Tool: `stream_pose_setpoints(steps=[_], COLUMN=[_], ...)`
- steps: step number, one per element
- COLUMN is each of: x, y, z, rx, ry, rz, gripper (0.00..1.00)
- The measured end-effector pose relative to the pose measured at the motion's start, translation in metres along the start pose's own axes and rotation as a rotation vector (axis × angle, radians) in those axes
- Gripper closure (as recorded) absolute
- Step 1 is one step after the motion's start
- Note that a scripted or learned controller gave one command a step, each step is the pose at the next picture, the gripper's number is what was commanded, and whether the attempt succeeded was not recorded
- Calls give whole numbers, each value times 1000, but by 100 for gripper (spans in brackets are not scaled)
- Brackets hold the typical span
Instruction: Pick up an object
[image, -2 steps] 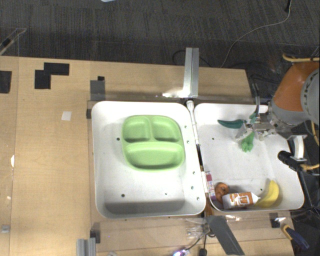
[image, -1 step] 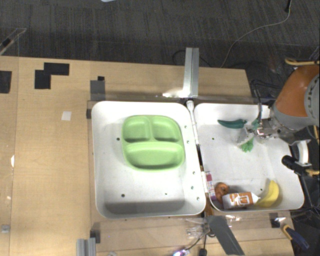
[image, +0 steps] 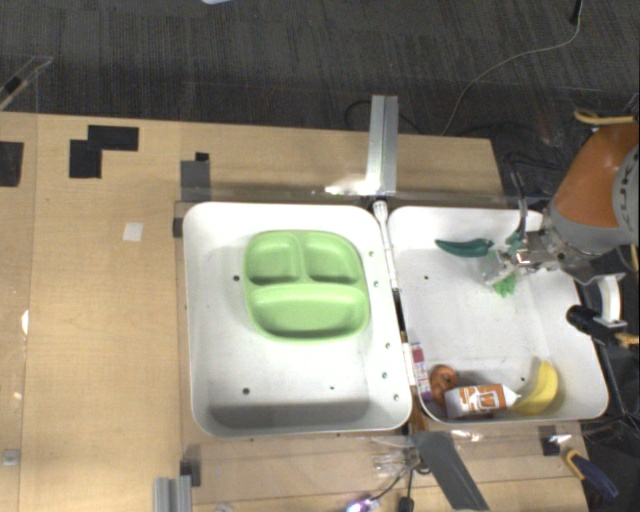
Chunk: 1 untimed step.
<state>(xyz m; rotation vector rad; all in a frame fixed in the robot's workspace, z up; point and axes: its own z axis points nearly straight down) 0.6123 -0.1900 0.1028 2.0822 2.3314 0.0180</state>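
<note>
My gripper (image: 508, 264) hangs over the upper right part of the right bin (image: 470, 330), at the end of the grey arm with its orange band (image: 592, 190). A small light green object (image: 504, 285) lies right at the gripper's tip, and whether it is touched or held is unclear. A dark teal curved object (image: 464, 245) lies just left of the gripper near the bin's back wall. Along the front wall lie a yellow banana (image: 541, 388), a white and orange carton (image: 481, 400) and a small brown item (image: 441, 378).
The left bin (image: 215, 330) holds a light green divided plate (image: 303, 283). A metal divider post (image: 384, 145) stands behind the seam between the bins. Black cables trail at the bench's right side.
</note>
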Motion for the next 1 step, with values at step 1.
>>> stream_pose_setpoints(steps=[1], x=[53], y=[16], z=[-98], rx=[11], ry=[3], rz=[-19], gripper=[100])
